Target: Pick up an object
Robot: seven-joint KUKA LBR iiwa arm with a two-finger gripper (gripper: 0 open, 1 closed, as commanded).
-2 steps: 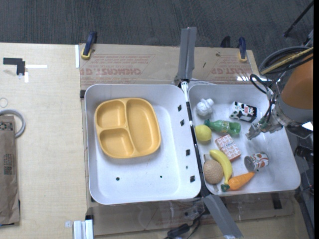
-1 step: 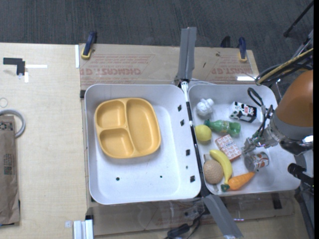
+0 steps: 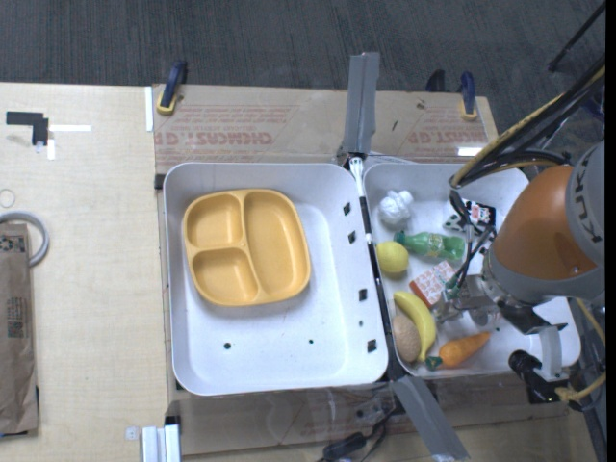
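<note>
The right bin [image 3: 423,173] holds several small items: a white crumpled piece [image 3: 396,205], a lemon [image 3: 392,257], a green vegetable [image 3: 433,246], a red and white packet [image 3: 431,282], a banana [image 3: 416,314], a brown oval item [image 3: 405,336] and a carrot [image 3: 460,348]. My gripper [image 3: 462,303] is low in this bin, below the orange wrist band [image 3: 541,224]. It sits just right of the packet and above the carrot. The arm's body hides its tips. I see nothing lifted.
The left bin [image 3: 175,287] holds a yellow divided plate [image 3: 246,246]. Clamps [image 3: 173,85] pin the cardboard behind the bins. A brown bag [image 3: 14,335] lies at the bench's far left. Black and yellow cables [image 3: 525,128] arc over the right bin's back corner.
</note>
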